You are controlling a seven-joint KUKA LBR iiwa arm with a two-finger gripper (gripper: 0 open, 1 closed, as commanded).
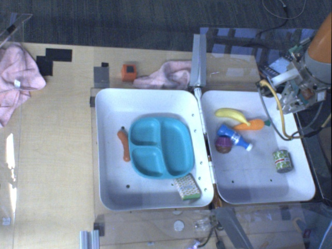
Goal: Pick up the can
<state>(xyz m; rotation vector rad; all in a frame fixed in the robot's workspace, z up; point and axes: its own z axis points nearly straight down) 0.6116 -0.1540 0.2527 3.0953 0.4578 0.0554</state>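
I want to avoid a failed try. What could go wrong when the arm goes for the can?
The can lies on its side near the right wall of the right bin, so it may roll away or leave the gripper little room. The gripper sits high at the bin's far corner, a long way from the can, so its descent could land off target.

light was even and soft from overhead. the two white bins (pixel 155 98) looked bright, with faint grey shadow along their near walls. the picture was grainy and slightly soft; the arm (pixel 317 51) at the right edge was blurred. a pale glare streak lay near the bench's (pixel 57 139) left edge.
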